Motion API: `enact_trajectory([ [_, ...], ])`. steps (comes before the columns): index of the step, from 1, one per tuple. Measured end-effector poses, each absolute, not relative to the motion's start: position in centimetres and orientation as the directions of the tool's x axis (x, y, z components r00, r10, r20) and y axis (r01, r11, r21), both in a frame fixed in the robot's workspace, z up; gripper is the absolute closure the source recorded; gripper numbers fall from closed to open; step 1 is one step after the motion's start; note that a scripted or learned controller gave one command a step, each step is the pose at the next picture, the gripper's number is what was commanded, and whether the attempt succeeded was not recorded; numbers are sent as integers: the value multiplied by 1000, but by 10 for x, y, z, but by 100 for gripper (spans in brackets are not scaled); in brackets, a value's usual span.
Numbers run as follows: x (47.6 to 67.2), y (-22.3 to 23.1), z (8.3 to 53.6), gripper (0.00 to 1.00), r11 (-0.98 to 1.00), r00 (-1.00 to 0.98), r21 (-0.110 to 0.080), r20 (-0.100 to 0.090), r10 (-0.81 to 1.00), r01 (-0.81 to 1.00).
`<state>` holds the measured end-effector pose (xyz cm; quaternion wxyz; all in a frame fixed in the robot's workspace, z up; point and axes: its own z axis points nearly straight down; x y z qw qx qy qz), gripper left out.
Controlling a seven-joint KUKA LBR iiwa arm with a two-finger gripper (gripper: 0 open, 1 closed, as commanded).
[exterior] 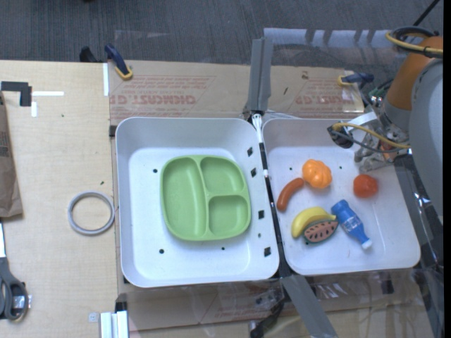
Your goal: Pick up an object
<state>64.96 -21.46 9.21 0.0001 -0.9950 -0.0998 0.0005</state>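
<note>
Tomato (pixel 365 185) lies loose on the right bin (pixel 394 259) floor, nearest the gripper (pixel 368 153), which hangs just above it at the bin's far right; whether it is open I cannot tell. Likely target by reach.

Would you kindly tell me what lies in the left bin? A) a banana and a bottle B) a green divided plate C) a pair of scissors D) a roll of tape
B: the green divided plate lies alone in the left bin, its three compartments facing up.
</note>
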Motion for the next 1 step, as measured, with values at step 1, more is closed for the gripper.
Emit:
enact_trajectory([
  [1, 625, -79, 190, 100, -972, 972, -2, -3, 234, 234],
])
